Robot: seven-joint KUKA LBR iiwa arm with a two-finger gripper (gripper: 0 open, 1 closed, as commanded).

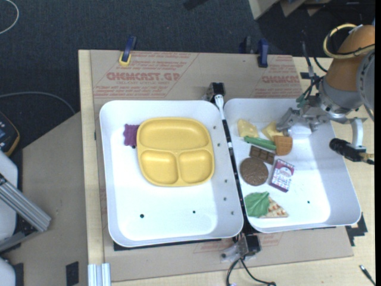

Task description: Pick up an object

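Reach step: tool (293,121) low at the right bin's (333,216) upper right, just beside the yellow and orange food pieces (281,140). Can't tell finger state; nothing visibly gripped. Next: close on one piece, lift.

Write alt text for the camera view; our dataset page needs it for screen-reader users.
A grey and orange robot arm's gripper hovers at the far edge of the right white bin, above a cluster of toy food items. The left white bin holds a yellow divided plate with a small purple object beside it.
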